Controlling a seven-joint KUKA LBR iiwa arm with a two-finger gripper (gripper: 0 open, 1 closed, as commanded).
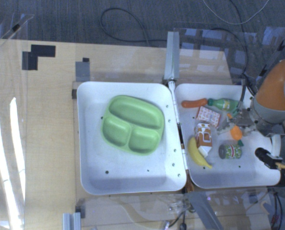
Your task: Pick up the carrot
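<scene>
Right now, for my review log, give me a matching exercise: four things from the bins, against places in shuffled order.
Things:
1. carrot
2. banana
3. green divided plate
4. small can

Places:
A. left bin
B. right bin's far left corner
C. right bin, right of the banana
D. right bin's left wall, near end

Pairs: 1-B, 2-D, 3-A, 4-C
</scene>
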